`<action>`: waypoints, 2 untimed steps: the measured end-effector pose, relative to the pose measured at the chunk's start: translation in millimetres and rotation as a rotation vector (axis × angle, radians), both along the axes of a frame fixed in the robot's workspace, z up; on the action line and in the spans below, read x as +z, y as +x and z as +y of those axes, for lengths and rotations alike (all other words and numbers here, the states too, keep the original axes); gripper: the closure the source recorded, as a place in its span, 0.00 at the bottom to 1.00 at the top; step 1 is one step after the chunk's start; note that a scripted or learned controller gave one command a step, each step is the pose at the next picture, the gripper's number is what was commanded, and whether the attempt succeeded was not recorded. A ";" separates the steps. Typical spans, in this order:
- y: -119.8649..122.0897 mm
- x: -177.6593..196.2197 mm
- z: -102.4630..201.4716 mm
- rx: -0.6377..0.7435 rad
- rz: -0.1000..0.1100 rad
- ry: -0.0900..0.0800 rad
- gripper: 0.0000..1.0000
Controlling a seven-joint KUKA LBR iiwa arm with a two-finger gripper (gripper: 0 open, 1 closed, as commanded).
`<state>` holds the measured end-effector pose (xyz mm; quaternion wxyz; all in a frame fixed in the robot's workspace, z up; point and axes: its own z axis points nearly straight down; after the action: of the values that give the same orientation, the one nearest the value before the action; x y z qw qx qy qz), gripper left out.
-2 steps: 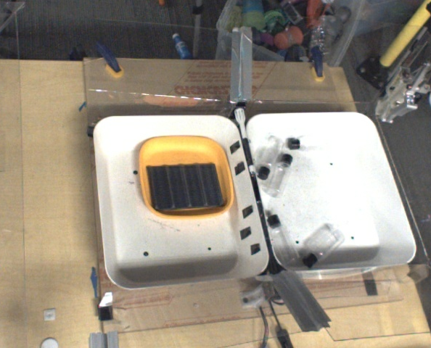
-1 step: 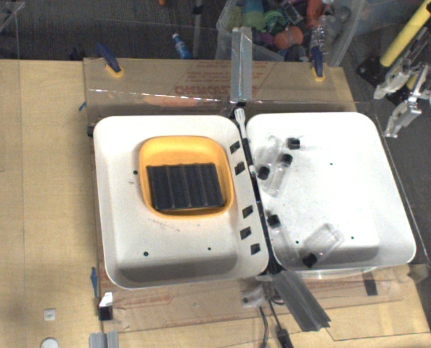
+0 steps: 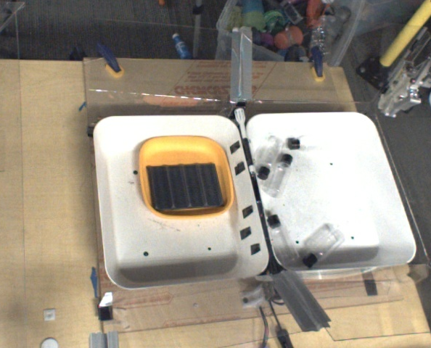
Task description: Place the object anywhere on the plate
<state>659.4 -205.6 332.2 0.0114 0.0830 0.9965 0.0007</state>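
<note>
The gripper [image 3: 403, 93] hangs beyond the far right corner of the shallow white right bin [image 3: 360, 143] — whether it is open or closed cannot be told. Small clear plastic bottles with black caps [image 3: 277, 164] lie leftward of it in that bin, hard to make out. Further left is the orange rounded plate [image 3: 186, 149], which already bears a black ribbed slab [image 3: 184, 187].

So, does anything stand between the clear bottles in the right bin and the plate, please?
Yes: the bins' adjoining rims run between the clear bottles and the orange plate, and a dark ridged block covers most of that plate.
</note>
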 end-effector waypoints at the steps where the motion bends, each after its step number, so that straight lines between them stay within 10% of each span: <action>1: 2.2 29.5 -17.2 0.270 0.010 -0.005 1.00; 2: 9.7 32.3 -14.2 0.431 0.010 -0.008 1.00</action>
<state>669.1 -219.7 364.5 0.0062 -0.1323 0.9912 -0.0010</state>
